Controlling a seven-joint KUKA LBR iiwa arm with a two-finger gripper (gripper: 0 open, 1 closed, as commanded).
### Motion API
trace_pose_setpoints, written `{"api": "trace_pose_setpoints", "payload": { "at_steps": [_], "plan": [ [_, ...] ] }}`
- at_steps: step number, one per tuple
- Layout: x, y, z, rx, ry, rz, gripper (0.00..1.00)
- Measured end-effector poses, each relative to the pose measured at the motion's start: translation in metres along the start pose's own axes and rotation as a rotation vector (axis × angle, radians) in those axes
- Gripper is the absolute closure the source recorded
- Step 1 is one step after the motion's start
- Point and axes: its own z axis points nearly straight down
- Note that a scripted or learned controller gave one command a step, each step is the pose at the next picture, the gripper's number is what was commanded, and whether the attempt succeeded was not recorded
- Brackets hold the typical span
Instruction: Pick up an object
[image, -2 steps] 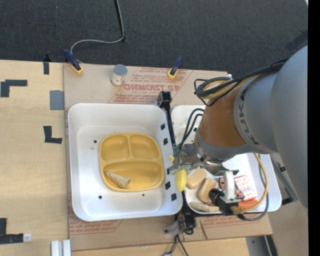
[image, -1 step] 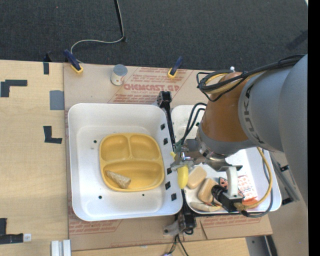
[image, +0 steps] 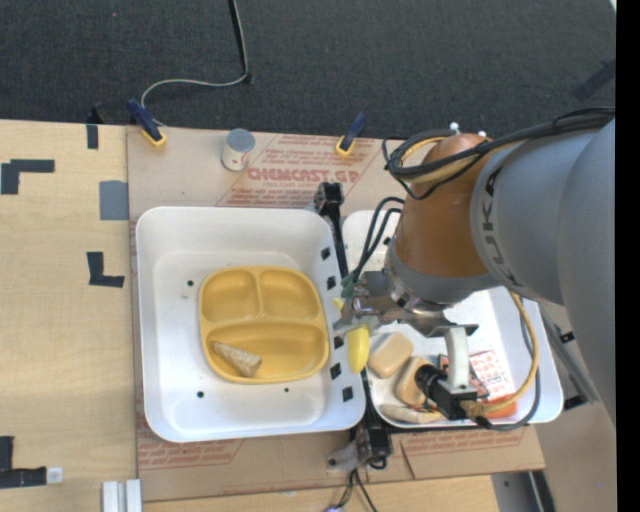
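My gripper (image: 372, 318) hangs low over the left side of the right bin (image: 548, 400), under the orange-banded wrist. Just below it lie a small yellow object (image: 357, 350) and a tan block (image: 391, 354). A second tan piece (image: 406, 384) rests nearer the bin's front. In the left bin (image: 160, 300) a yellow divided plate (image: 262, 322) carries a tan wedge (image: 235, 357) in its front compartment. The arm hides much of the right bin.
A red-and-white packet (image: 486, 370) and an orange object (image: 503, 405) lie at the right bin's front right. Behind the bins on the cardboard stand a small grey-capped jar (image: 238, 150) and two blue-and-yellow clamps (image: 146, 122).
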Motion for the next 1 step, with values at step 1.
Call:
{"api": "trace_pose_setpoints", "payload": {
  "at_steps": [1],
  "plan": [
    [0.0133,-0.0003,-0.0096,0.001,0.000,0.000,1.00]
  ]
}}
